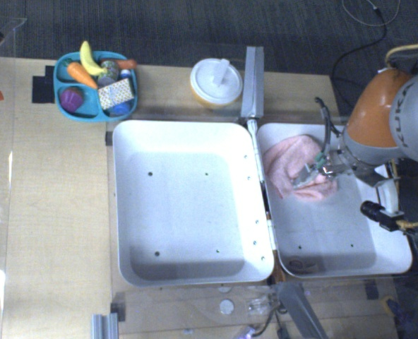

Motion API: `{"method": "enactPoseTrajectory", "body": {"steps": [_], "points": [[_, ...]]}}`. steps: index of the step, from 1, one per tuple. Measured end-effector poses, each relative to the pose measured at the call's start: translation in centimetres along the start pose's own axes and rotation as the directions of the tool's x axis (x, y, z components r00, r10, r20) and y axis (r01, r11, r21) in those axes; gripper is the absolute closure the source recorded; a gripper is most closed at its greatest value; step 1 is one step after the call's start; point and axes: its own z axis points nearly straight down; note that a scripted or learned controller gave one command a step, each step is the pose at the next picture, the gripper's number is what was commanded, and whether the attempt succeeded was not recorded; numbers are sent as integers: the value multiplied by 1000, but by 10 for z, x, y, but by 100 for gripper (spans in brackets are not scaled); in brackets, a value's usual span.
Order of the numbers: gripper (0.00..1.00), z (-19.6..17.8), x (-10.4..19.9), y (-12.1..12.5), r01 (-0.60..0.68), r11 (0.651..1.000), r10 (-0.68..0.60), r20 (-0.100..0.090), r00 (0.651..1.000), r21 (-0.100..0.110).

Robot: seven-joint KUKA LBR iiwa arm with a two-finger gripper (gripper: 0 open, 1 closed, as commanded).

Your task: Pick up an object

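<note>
A crumpled pink cloth [291, 162] lies in the upper left part of the right bin [350, 249]. My gripper [312, 174] reaches in from the right and is down on the cloth's right side, its metal tips pressed into the folds. Pink fabric bunches around the tips. The grey arm with its orange band [378, 111] rises to the right of the bin.
The left bin [188, 260] sits beside the right one, split off by a grey divider [252, 83]. A blue tray [94, 85] of toy food stands at the back left, a white and yellow lidded container [216, 81] behind the bins. Black cables run along the right bin's edge.
</note>
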Motion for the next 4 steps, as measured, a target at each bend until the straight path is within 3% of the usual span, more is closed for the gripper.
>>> {"method": "enactPoseTrajectory", "body": {"steps": [1, 2, 3, 4], "points": [[0, 0, 5, 7, 77, 997, -77, 3, 997, 0], [0, 1, -13, 20, 43, 999, -43, 0, 999, 1], [100, -13, -13, 23, 48, 999, -48, 4, 999, -8], [100, -93, 75, 90, 138, 990, -138, -4, 990, 9]]}}
